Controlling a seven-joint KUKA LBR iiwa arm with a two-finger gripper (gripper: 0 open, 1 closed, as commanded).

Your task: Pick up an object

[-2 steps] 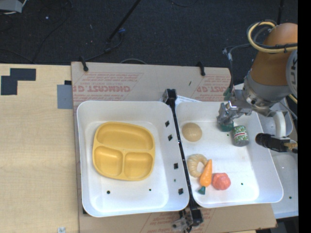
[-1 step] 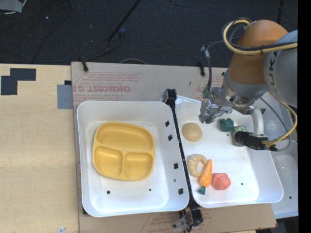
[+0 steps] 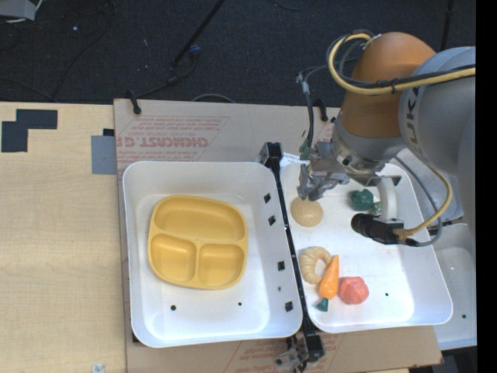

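Carrot (image 3: 330, 277) frontmost; gripper (image 3: 310, 192) over tan ball (image 3: 307, 212); fingers indistinct.

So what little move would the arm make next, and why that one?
Probably a short drop straight down. The gripper hangs right above the pale round object near the left wall of the right bin, its tips about at the object's top edge. The carrot and the other toys lie further off, so this one looks like the target.

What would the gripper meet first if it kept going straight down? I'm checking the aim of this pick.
Most likely the round beige piece right under the gripper in the right bin; its height above is unclear.
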